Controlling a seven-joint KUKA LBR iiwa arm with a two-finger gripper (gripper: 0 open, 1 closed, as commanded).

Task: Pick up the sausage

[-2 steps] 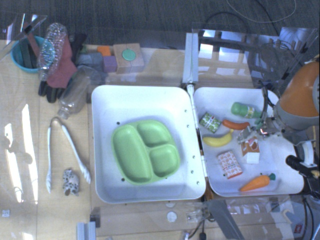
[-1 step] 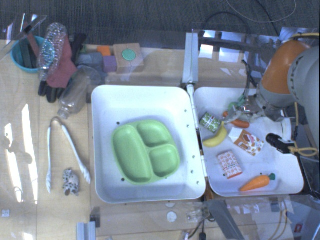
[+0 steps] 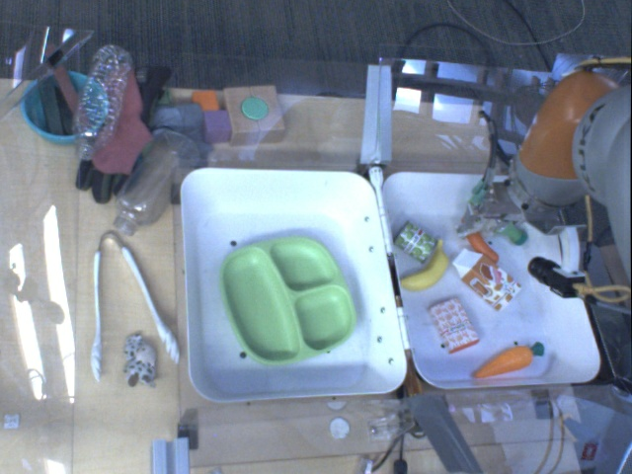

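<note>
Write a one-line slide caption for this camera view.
Arm's tool low in the right bin over a small orange sausage, beside banana and carrot; green tray in the left bin.

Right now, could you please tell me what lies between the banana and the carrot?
In the camera view, a small red-patterned box lies flat between the banana and the carrot.

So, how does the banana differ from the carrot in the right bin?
The banana is yellow and curved; the carrot is orange, nearly straight, with a green end. The banana lies near the bin's left wall beside a green can; the carrot lies near the bin's front edge. Both rest flat in the right bin, untouched by the gripper.
</note>
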